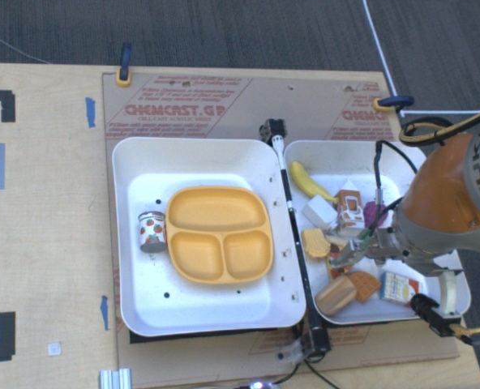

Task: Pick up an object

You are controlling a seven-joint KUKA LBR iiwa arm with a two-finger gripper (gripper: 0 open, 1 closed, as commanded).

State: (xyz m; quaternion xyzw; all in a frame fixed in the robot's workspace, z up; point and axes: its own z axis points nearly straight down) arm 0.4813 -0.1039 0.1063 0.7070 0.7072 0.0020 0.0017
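Partly hidden, the fingers (349, 254) sit low among the clutter of the right bin (402, 162), and their tips merge with the toys around them; whether they are parted or closed, or have hold of anything, I cannot tell. The arm's grey wrist and orange band (443, 193) cover the right part of that bin, so anything under them is out of sight, and the arm itself is cut off at the right edge.

From the right the arm reaches in, bent down over the bin.

Countable around the fingers: one yellow banana (306, 181) beyond them toward the far rim, one small carton (350, 209) just above them, one white block (319, 213) and one tan cracker-like piece (315, 243) to their left, one bread-like loaf (336, 295) and one orange piece (363, 284) just below them, and one small printed box (398, 287) under the wrist. A purple item beside the carton is hard to make out.

Well to the left of the fingers, the left bin (135, 217) holds one yellow divided plate (220, 233) with three sections and one small can (152, 232) touching its left edge. Both bins rest on the table (45, 241).
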